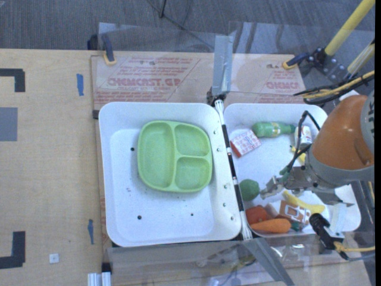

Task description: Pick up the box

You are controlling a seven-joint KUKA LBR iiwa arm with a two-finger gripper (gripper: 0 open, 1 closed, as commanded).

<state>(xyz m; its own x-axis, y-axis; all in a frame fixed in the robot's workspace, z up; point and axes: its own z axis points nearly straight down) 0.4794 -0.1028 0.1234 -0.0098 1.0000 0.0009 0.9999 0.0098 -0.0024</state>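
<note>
the metal gripper (278, 183) hangs in the right bin (271, 154) just beside a small printed cardboard box (296, 211); whether its fingers are parted, i cannot tell; a glossy divided green plate (175, 156) lies apart.

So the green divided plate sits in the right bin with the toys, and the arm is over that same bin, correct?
Not quite. The camera view shows the green divided plate alone in the left bin. The toys lie in the right bin, and the arm is over that right bin, as you said.
</note>
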